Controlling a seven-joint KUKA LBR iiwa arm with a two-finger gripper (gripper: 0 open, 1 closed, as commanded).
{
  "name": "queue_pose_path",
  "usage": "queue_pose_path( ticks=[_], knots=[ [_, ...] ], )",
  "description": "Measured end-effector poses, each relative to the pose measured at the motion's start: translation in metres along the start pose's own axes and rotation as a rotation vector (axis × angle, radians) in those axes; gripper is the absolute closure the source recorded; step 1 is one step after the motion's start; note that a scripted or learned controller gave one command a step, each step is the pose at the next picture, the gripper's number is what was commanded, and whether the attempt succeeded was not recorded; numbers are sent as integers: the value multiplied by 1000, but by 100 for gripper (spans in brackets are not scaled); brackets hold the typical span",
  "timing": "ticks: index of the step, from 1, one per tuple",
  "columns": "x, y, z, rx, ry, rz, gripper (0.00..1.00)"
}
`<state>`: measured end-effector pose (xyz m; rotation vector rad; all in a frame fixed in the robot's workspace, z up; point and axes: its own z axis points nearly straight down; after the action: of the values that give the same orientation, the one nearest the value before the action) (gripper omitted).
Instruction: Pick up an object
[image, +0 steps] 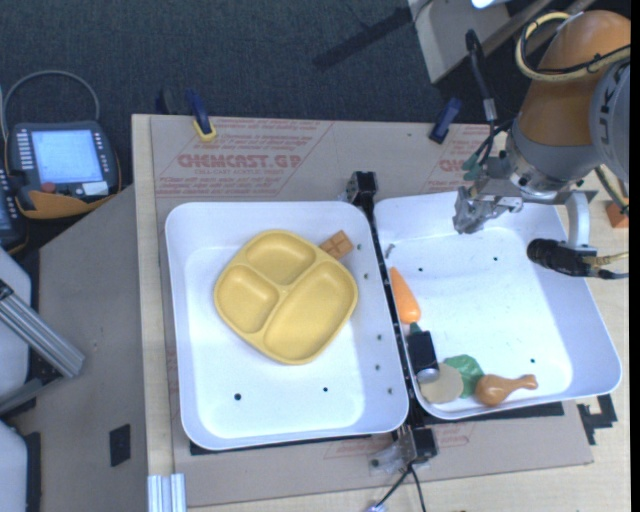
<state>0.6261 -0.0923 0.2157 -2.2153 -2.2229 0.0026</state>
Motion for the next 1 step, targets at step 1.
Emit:
queue_pose_path(
  ticks=[1],
  knots=[
    [59,-7,5,0,1,-2,100]
  ],
)
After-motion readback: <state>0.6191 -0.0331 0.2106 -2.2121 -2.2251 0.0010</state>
